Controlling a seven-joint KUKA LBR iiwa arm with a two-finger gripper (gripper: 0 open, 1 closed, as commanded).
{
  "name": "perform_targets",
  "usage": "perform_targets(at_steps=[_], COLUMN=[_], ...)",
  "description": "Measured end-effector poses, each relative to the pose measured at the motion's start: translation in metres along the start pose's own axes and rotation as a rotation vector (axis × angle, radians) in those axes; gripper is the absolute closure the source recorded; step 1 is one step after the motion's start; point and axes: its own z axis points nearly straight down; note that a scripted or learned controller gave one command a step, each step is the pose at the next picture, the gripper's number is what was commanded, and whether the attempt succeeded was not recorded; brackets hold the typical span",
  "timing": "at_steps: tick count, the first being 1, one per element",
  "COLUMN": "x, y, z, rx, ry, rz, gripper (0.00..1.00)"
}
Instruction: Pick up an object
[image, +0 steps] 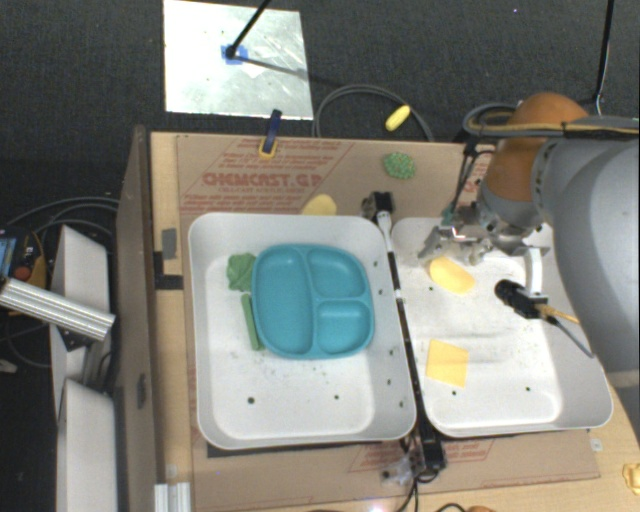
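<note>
Rounded pale-yellow lump (452, 275) in right bin (520, 400), hand (462, 238) just above, grip impossible to tell

Robot arm (590, 200), right of frame: broad grey casing, orange band near the wrist, metallic claw (462, 240), thin black cables.

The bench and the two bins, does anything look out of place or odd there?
Yes. A green leafy piece is wedged under the left edge of the blue divided plate in the left bin, and a yellow piece and green ball lie outside the bins on the cardboard.
</note>
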Motion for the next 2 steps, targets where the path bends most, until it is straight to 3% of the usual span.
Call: perform_targets(at_steps=[1,2], x=[0.010,0.009], y=[0.000,0.001], z=[0.000,-0.011], rx=[0.001,-0.003], ry=[0.001,-0.002], rz=[-0.003,-0.006], gripper=[0.00,1.00])
